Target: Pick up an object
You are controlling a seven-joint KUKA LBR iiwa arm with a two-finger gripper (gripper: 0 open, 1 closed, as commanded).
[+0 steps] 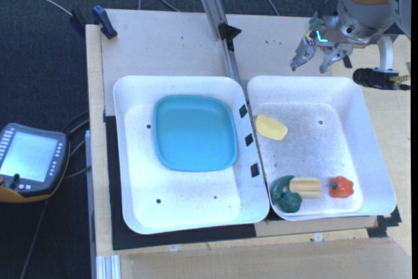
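The task looks barely begun: nothing is lifted, and every candidate object lies in the right-hand shallow white plastic bin (366, 108). The grey metal two-finger gripper (316, 61) hangs at the upper right of the frame, above the bench just beyond that bin's far rim, its fingers spread apart with nothing between them. In the right bin, a pale yellow rounded soft-looking piece (270, 127) sits near the upper left of the bin floor, close to the divide between the bins. Along the bin's lower edge lie a dark green toy pepper (285, 194), a tan wooden cylinder block (305, 187) touching it, and a red toy tomato-like piece (340, 187) just beside the block. The left-hand white bin (130, 108) holds a shallow turquoise square plastic plate (196, 132). What remains, as I judge it, is the whole job: moving over a chosen object, descending, closing and lifting.
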